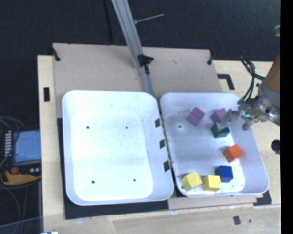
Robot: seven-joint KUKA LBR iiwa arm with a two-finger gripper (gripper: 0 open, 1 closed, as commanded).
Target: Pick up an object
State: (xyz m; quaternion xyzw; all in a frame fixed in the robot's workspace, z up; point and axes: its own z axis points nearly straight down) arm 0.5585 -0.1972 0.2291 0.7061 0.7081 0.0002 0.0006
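The right bin [183,145] holds several small blocks. Two purple blocks [196,116] [218,115] lie near its far side, and a dark green block [219,130] sits just in front of the second one. An orange block [233,152] is at the right. A blue block [224,172] and two yellow blocks [191,181] [211,182] lie along the near wall. My gripper [237,121] reaches in from the right over the bin's far right part. It is open with nothing between its fingers. Its left finger [227,118] is right above the green block.
The left bin [112,145] lies beside the right one. A metal pole [129,28] slants up from between the bins' far ends. Cables and a blue device [27,147] sit off the bench at the left.
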